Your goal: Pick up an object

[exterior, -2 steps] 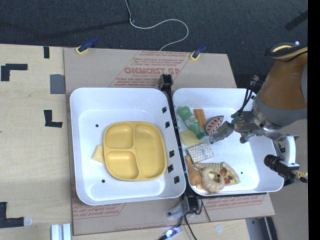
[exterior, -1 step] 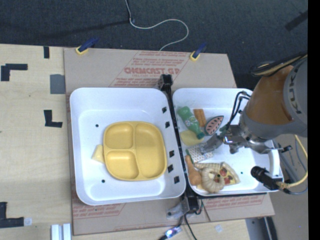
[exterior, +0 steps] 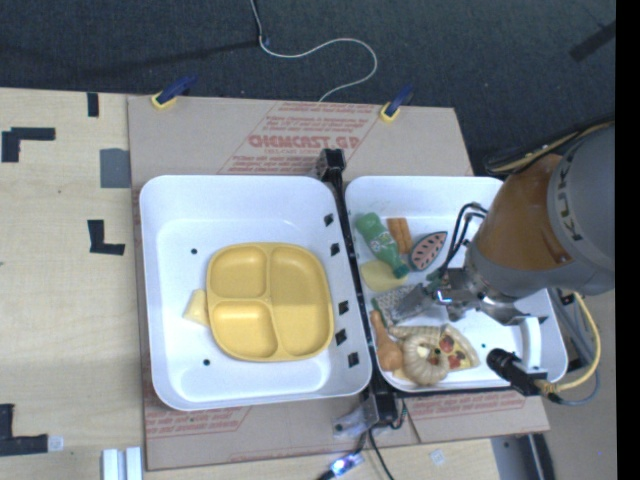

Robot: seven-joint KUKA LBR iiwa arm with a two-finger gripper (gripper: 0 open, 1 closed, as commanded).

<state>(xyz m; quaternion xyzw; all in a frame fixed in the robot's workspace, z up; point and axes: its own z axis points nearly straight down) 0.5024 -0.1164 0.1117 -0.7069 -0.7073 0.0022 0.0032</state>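
Low, arm (exterior: 545, 228) bent over right bin (exterior: 490, 186)

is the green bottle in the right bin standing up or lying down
Lying down. The green bottle shows its full length along the right bin floor, beside the divider.

Arm (exterior: 545, 228) low, wrist bent leftward

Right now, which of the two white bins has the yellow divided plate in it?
The left white bin, farther from the arm. The yellow divided plate lies flat in its middle, while the right white bin holds a jumble of small toy foods under the pincer.
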